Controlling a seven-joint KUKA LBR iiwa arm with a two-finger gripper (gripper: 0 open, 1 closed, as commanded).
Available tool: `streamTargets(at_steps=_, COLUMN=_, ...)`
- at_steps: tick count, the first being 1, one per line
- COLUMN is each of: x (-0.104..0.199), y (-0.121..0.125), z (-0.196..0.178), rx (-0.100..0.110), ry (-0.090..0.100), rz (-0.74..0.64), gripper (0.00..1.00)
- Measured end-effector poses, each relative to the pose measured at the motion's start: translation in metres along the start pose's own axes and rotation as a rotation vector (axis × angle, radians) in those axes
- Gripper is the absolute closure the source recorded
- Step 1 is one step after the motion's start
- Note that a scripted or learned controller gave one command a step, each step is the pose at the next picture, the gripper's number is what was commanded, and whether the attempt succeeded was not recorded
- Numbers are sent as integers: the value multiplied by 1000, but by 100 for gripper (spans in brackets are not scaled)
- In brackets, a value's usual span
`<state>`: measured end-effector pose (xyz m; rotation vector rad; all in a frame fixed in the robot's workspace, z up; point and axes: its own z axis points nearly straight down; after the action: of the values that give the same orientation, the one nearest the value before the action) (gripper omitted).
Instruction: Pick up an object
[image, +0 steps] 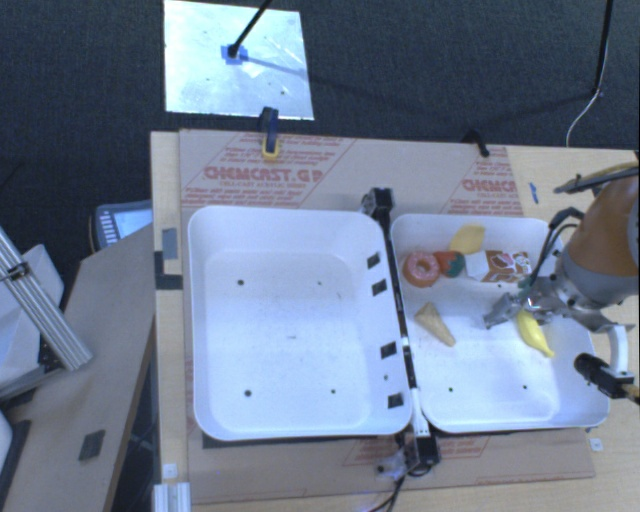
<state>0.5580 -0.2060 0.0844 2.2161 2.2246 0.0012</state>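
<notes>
**Reaching for the banana in the right bin**

Hovering low over the right bin (575, 405), arm (605, 250) bent in from the right. Jaws (522, 310) just beside the banana (535, 333), seemingly touching its upper end; clenched or released, cannot tell. Clustered nearby for easy picking: doughnut (420, 267), wedge (435, 324), small carton (505, 265). Left bin (290, 330) alongside.

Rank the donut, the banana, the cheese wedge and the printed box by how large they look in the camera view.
1. Printed box
2. Banana
3. Cheese wedge and donut: these look too alike to separate.
The arm partly covers the banana, so its place is unsure.
</notes>
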Motion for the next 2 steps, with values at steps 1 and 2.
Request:
streamTargets(at_steps=1, x=-1, y=1, z=-11, rx=-3, ry=-1, rz=0, gripper=100)
streamTargets(at_steps=2, x=-1, y=2, z=-22, rx=-6, ry=-2, rz=-1, gripper=100)
